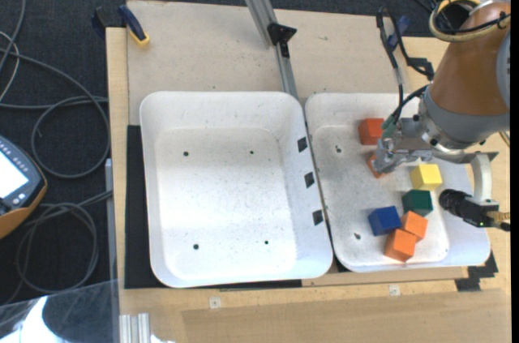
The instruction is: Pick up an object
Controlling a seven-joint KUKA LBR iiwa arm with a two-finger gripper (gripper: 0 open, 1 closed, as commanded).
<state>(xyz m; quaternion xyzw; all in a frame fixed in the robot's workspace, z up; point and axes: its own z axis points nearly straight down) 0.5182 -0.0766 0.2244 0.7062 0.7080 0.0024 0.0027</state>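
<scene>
**Over the right bin, low among the blocks**

While my arm (474, 82) reaches in from the right, my gripper (388, 157) hangs low over the right bin (345, 248), in its far half. How far my jaws stand apart I cannot tell from this angle, nor whether anything sits between them. An orange block (371, 130) lies just left and far of me, close against my fingers. A small reddish piece (374, 165) shows at my tip on the near side. Nearer and to the right lie a yellow block (426, 175), a green block (418, 199), a blue block (384, 220) and two more orange ones (415, 225) (399, 245), clustered together. To the left, the left bin (162, 171) sits beside this one.
</scene>
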